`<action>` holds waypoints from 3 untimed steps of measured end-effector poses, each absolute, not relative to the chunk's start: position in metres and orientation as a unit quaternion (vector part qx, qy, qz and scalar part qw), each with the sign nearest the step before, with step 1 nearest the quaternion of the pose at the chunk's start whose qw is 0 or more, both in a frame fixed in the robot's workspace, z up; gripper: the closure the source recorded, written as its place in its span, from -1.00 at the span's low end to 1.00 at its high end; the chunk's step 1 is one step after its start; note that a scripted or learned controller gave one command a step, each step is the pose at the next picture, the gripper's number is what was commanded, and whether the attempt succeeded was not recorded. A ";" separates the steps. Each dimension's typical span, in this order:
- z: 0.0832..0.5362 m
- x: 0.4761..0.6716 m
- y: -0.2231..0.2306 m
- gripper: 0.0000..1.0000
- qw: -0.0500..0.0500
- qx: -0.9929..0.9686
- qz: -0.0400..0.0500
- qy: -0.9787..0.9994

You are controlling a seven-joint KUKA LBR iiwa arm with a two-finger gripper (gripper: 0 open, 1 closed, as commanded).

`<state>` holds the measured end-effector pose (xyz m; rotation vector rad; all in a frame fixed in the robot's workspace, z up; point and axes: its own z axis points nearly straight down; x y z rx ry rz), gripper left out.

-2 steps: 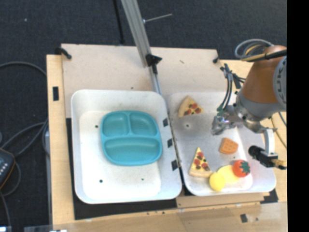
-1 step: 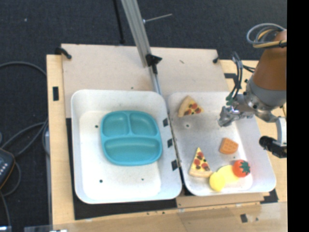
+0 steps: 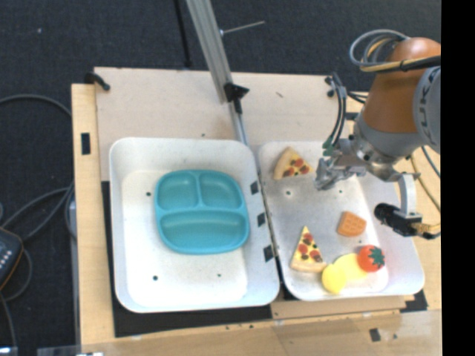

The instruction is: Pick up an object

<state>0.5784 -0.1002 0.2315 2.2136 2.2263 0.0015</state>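
Red-dotted yellow pizza wedge just beside hand, grip state unclear.

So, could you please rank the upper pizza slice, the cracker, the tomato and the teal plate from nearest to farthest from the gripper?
From the gripper, in the camera view:
1. Upper pizza slice, just to its left in the right bin.
2. Cracker, below it.
3. Tomato, at the bin's lower right.
4. Teal plate, in the left bin.

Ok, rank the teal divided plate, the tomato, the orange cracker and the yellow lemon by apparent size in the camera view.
1. teal divided plate, by far the largest
2. yellow lemon
3. tomato and orange cracker look alike, so no ranking between them
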 end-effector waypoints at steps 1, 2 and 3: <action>0.224 0.579 -0.050 1.00 0.000 0.705 0.001 0.710; 0.236 0.588 0.005 1.00 0.000 0.704 0.001 0.710; 0.228 0.593 0.057 1.00 0.000 0.704 0.001 0.710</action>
